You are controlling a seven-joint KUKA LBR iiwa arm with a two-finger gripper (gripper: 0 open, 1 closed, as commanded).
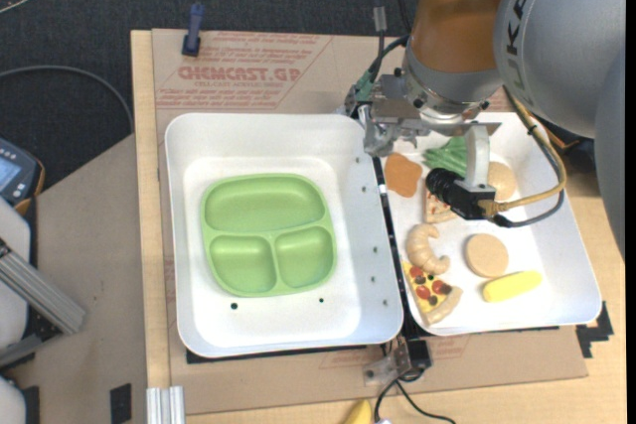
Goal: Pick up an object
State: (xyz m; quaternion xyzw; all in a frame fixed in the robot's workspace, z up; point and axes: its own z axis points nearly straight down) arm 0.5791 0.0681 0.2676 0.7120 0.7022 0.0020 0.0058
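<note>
You'll find the gripper (429, 136) low over the far end of the right bin (568, 243), and whether it is apart or together you cannot tell. Crowded under it sit one orange-brown disc (403, 175) and something green (449, 157). Nearer you lie one croissant (425, 247), one pizza slice (434, 293), one tan round (487, 255) and one yellow piece (511, 286). The left bin (189, 223) holds one green divided plate (267, 232)
</note>
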